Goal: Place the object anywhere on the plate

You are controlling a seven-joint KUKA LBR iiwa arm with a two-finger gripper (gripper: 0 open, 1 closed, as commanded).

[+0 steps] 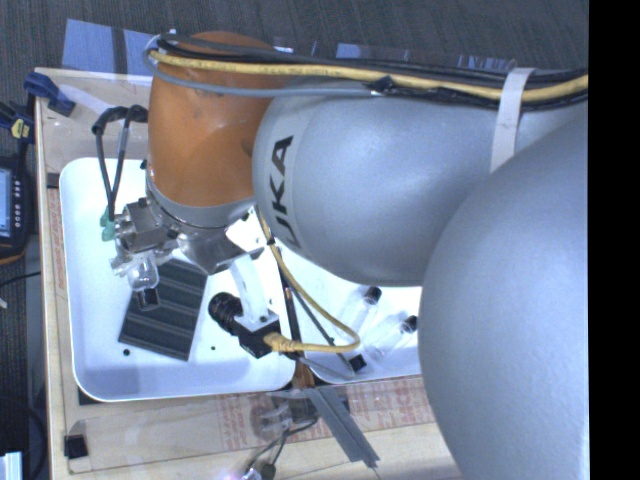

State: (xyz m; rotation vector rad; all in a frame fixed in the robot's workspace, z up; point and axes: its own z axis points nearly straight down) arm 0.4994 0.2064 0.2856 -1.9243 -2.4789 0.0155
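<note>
Arm (pixel 400 168) hung low over left bin (pixel 80 268), gripper (pixel 145 273) at the dark ribbed plate (pixel 165 313).
Couldn't tell the gripper's state or whether it held anything. Plate lay flat on bin floor, front-left; object couldn't be made out.

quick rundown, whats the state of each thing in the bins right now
dark ribbed rectangular slab: lying flat on the left bin's floor, tilted askew, under the gripper
left shallow white bin: upright on the bench, holding the slab
gripper: low over the slab's upper end, fingers too hidden to judge
right white bin: mostly covered by the arm
</note>
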